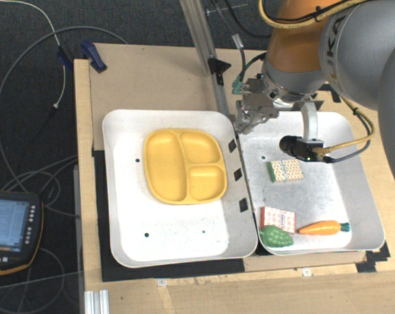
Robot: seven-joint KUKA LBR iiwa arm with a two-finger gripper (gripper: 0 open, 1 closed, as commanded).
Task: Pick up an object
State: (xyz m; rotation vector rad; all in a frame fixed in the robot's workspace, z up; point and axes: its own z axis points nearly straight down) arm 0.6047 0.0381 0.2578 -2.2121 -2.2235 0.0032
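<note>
Carrot well below hand, in right bin beside box and green toy. Hand half-hidden under wrist; opening impossible to tell; nothing seen gripped.

Blue clamp, pendant, cables

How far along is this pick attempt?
Nothing looks picked yet: the box, carrot, red packet and green toy all lie in the right bin. The tool sits at that bin's top left corner, apart from them. The whole grasp remains.
</note>
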